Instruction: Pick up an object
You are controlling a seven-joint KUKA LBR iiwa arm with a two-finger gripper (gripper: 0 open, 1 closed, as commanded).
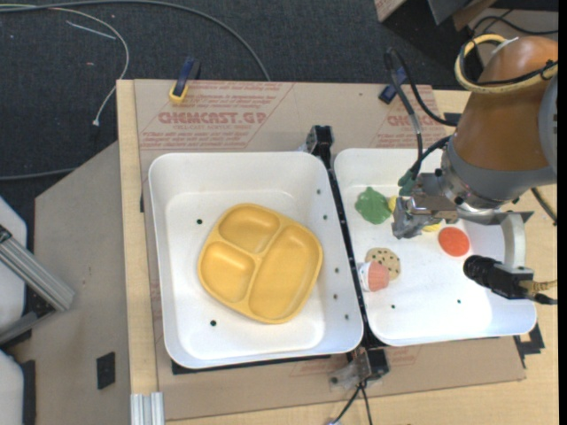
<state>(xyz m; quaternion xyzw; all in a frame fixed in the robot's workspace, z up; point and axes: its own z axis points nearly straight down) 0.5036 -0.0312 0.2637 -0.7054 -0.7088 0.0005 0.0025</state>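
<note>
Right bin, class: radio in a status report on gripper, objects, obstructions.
Gripper low over right bin. Green toy just beside it, orange piece and cookie nearby. Yellow plate in left bin. Nothing seen held.

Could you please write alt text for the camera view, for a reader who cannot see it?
A grey and orange robot arm reaches from the right, its gripper over the right bin, near a green toy, an orange-red disc and a speckled cookie. The left bin holds a yellow divided plate.

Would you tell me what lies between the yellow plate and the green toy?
In the camera view, between the yellow plate and the green toy run the bins' adjoining walls.
</note>
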